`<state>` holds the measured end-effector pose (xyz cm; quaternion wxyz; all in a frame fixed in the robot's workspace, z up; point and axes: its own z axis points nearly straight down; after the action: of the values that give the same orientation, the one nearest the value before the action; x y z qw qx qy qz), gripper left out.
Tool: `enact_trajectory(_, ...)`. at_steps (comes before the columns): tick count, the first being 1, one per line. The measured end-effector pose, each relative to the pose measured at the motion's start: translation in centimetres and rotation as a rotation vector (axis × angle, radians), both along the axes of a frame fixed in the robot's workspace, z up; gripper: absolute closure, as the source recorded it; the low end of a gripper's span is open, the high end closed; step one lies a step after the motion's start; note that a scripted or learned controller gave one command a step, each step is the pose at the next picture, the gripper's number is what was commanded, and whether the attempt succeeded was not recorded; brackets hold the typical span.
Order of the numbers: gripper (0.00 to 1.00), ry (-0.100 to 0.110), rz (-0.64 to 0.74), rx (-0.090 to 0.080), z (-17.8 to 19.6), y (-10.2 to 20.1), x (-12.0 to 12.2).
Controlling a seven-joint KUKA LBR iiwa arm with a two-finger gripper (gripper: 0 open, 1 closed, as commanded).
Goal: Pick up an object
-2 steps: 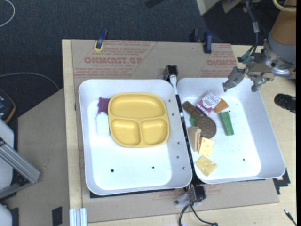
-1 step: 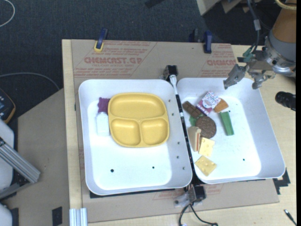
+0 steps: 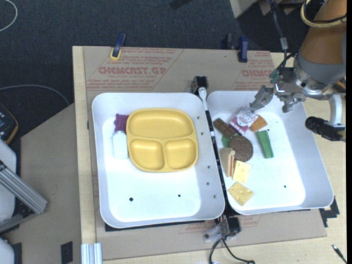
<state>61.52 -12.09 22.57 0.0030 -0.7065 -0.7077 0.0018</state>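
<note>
- Camera view: my pincer [image 3: 273, 97] hangs over the far edge of the right bin [image 3: 308, 169], its two fingers spread apart with nothing between them; one finger [image 3: 260, 99] reaches down toward the small pink-and-white packet [image 3: 243, 119].
- The packet lies near the far edge of that bin, just below my finger; I cannot tell whether the tip touches it. I judge it light, thin and crinkly, likely to slide on the smooth white floor, so I would close across its narrow width, not press it flat.
- An orange piece [image 3: 259, 124] touches the packet on its right, and a green stick [image 3: 265, 144] lies just beside that, toward the middle of the bin. The stick looks stiff and slim, easy to pinch across its short side.
- A brown round piece [image 3: 241, 147] and a brown strip [image 3: 223, 128] crowd the bin's left wall, with yellow wedges [image 3: 240, 181] nearer the front edge; they look like rigid toy food, light and a bit slick.
- The left bin [image 3: 110, 191] carries a yellow divided tray [image 3: 162, 139], with a purple thing [image 3: 120, 122] and a white bottle [image 3: 119, 145] against its left side. The tray is wide and shallow, poor for my narrow span.
</note>
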Motion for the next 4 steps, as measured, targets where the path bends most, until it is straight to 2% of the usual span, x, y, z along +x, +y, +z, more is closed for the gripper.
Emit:
enact_trajectory(1,0.0,0.002,-0.002,0.001,-6.0,0.5,-0.8)
enact_trajectory(3,0.0,-0.006,-0.002,-0.001,-14.1,1.1,-1.4)
enact_trajectory(4,1.0,-0.013,-0.003,-0.004,-12.7,1.0,-1.2)
